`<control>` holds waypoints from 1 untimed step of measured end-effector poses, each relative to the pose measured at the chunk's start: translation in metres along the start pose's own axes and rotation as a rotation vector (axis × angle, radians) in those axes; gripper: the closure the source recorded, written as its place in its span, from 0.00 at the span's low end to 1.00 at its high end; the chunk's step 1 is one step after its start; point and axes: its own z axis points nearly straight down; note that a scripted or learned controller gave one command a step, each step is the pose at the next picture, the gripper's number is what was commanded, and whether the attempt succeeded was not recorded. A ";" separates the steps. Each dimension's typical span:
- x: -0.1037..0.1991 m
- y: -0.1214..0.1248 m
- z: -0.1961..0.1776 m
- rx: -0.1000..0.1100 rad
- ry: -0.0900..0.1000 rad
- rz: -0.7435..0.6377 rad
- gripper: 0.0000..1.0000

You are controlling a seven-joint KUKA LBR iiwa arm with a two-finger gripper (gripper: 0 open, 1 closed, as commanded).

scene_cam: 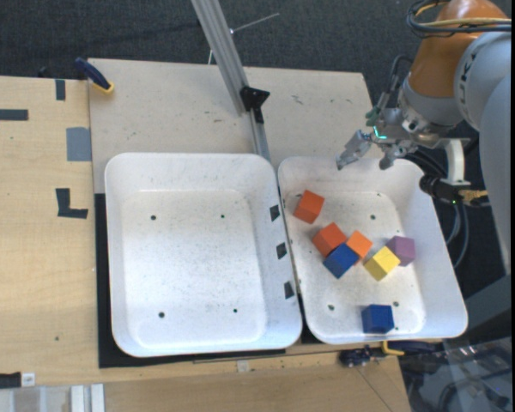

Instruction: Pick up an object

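the pincer [366, 154] hangs over the far rim of the right bin [438, 256], its two fingers spread apart with nothing between them, so it is open and carries nothing. from there every candidate lies toward the near side of the same bin. closest is an orange-red cube [309, 206], down and to the left of the pincer in the camera view and apart from the rest. further toward the near side sits a tight cluster: an orange block [329, 236], a smaller orange cube [360, 244], a blue cube [340, 261], a yellow cube [380, 263] and a purple cube [402, 248], touching or almost touching. a second blue cube [378, 318] sits alone by the near rim. the lone orange-red cube looks the easiest reach, with free space around it. the left bin [120, 256] holds no blocks. the fingertips are small and dark, and the arm's grey body is cut off at the right.
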 end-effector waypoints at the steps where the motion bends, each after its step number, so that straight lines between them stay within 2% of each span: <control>1: 0.006 -0.006 0.046 0.003 0.001 0.000 0.00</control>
